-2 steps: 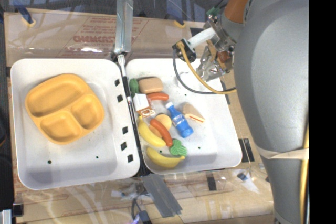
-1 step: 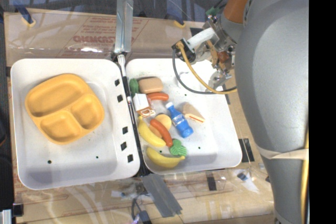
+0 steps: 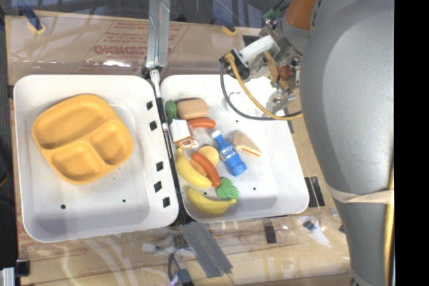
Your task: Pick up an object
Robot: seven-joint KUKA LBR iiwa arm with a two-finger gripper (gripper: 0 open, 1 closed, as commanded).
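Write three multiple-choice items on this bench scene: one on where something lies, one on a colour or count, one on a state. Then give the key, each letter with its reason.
1. Where is the divided plate?
A. left bin
B. right bin
C. on the bench outside the bins

2. What colour is the small bottle?
A. red
B. blue
C. black

3. How does the bottle lie?
A. on its side among the toy foods
B. upright in the left bin
C. held in the air above the bins

Key:
1 A: the yellow plate sits in the left bin.
2 B: its body is blue, with a white cap.
3 A: it lies flat in the right bin beside the bananas.
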